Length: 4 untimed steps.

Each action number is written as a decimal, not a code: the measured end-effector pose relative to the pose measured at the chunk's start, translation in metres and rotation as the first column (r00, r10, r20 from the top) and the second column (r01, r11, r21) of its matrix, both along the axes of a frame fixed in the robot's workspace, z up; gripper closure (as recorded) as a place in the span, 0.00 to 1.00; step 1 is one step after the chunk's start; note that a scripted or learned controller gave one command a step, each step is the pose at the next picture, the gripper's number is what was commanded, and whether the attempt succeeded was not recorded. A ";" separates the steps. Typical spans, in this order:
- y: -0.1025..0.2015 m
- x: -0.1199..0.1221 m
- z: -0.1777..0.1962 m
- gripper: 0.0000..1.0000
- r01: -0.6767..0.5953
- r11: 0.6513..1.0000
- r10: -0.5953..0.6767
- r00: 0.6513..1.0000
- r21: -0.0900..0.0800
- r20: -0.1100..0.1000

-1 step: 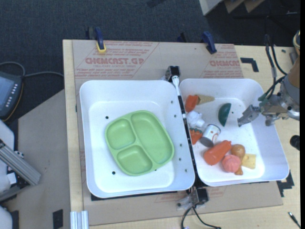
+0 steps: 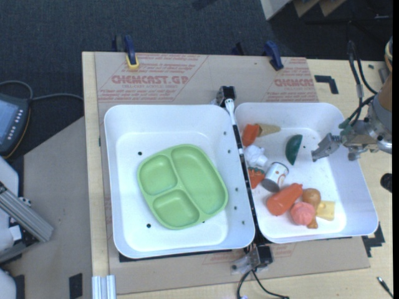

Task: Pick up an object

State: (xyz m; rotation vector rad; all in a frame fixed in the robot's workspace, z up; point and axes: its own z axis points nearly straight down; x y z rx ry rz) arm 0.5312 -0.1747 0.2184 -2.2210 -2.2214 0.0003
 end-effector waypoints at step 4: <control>0.010 0.002 -0.123 1.00 0.001 1.000 -0.001 1.000 0.000 0.000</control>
